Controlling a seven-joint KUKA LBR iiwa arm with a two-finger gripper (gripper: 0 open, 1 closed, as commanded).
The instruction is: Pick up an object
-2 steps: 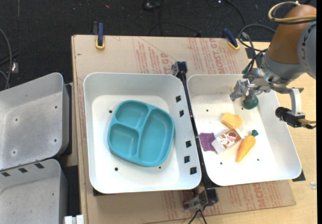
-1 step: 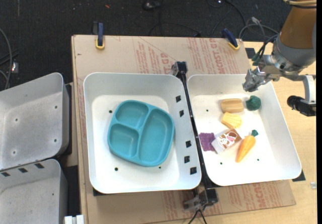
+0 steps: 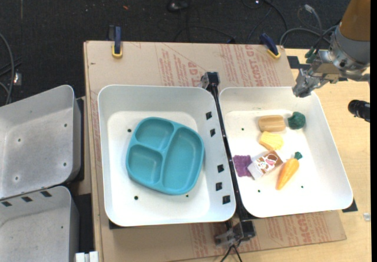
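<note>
The right white bin (image 3: 333, 155) holds several small toy foods. A tan bread-like block (image 3: 271, 123) lies next to a dark green lump (image 3: 297, 119) near the far side. Below them are a yellow wedge (image 3: 271, 140), a purple piece (image 3: 241, 165), a small white printed packet (image 3: 265, 165) and an orange carrot (image 3: 287, 172). My gripper (image 3: 303, 88) hangs over the bin's far right corner, above and to the right of the green lump and apart from every object. Nothing shows in its grasp.
The left white bin (image 3: 112, 137) holds a teal divided plate (image 3: 165, 155). A black divider with clips (image 3: 221, 149) runs between the bins. Blue-and-yellow clamps (image 3: 117, 43) pin the cardboard base. Spare white trays (image 3: 35, 131) lie at far left.
</note>
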